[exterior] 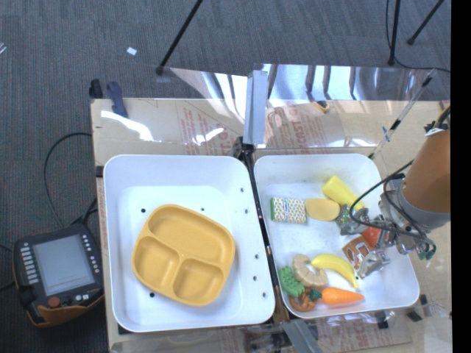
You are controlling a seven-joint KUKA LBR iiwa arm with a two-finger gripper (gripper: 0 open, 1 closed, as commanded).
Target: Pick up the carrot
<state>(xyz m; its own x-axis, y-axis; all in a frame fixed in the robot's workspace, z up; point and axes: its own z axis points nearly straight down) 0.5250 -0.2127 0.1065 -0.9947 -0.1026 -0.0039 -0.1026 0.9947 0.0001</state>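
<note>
Carrot point(341, 296) lies at the lower right of the frame, in the right bin point(397, 289), just below a banana point(335, 265). It looks like a light, stiff, smooth plastic toy, so I would grip its thick orange middle. One carrot, one banana, two bins, one yellow tray point(184, 254). My end effector point(375, 252) hangs just above and to the right; whether it is spread, I cannot tell.

Both bins point(118, 197) white. Tray point(184, 254) yellow-orange. Carrot point(341, 296) orange, green top. Banana point(335, 266) yellow. Block point(288, 209) checked green and cream. Arm point(434, 179) grey, orange band.
</note>
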